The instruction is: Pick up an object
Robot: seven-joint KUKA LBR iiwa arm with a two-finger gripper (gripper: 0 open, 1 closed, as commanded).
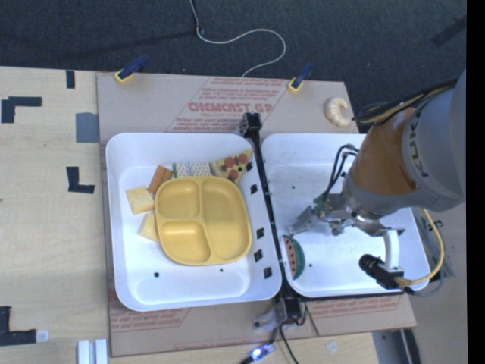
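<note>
The desk (45,203) is covered in the middle by a cardboard sheet (227,105), held by clips at its far edge, probably so the two bins do not slide. The arm (409,158) reaches in from the right and bends down over the right bin (333,275), so the program seems to search there for something to pick. The left bin (129,279) carries most of the things: a yellow divided plate (203,220) lies in its middle, and several small toy food pieces are pushed against the far and left sides of this plate, among them a pale cracker (139,199) and a pizza slice (233,164). They are crowded and partly under the plate's rim, which I judge makes them harder to take.

In the right bin, a watermelon slice (294,255) lies against the left wall, near the front corner. It is the most likely object for this try. The tool (307,217) hangs low just behind it, and its two fingers look spread apart with nothing between them. It is near the slice but not touching it. Because the slice rests close to the wall, one finger may hit the wall when the tool goes down.
</note>
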